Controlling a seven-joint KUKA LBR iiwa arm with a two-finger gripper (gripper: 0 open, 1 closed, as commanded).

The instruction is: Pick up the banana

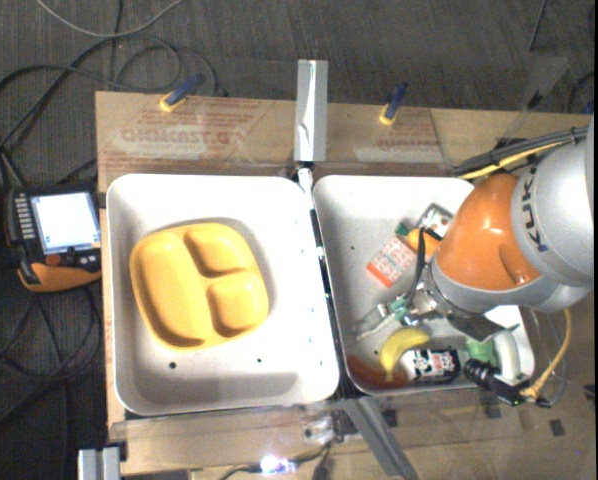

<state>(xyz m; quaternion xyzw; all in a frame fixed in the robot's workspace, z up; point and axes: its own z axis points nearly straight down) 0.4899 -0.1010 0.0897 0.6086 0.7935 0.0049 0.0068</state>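
1. Curved yellow banana (402, 346) lies near the front wall of the right white bin (351, 230), long axis slanting up toward the right.
2. Gripper (411, 308) sits just above it; finger state cannot be told.
3. Black-labelled packet (436, 365) touches the banana's right side.

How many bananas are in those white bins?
1: the banana lies near the front of the right bin, just under the arm. The arm might hide others.
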